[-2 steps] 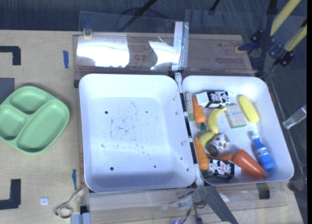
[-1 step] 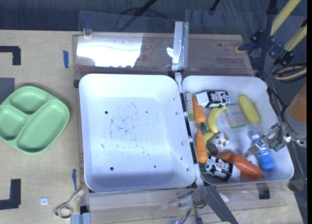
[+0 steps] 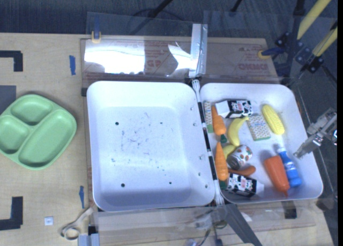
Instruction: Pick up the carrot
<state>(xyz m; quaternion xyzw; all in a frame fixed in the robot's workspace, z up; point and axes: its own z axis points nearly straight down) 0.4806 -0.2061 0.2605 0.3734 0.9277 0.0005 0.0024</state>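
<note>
Two slim orange carrots lie along the left wall of the right bin (image 3: 308,112): one carrot (image 3: 217,121) near the back, a second carrot (image 3: 221,162) closer to the front. A thicker orange carrot-shaped piece (image 3: 276,174) lies at the front right beside a blue bottle (image 3: 289,169). My gripper (image 3: 312,142) hovers over the right rim of that bin, well right of the slim carrots and just right of the blue bottle. Nothing is visibly held.
The right bin also holds a banana (image 3: 236,129), a corn cob (image 3: 273,119), two milk cartons (image 3: 237,107), a small box (image 3: 258,127) and a round can (image 3: 239,156). The left bin (image 3: 107,95) adjoins it. A green divided plate (image 3: 36,131) sits far left.
</note>
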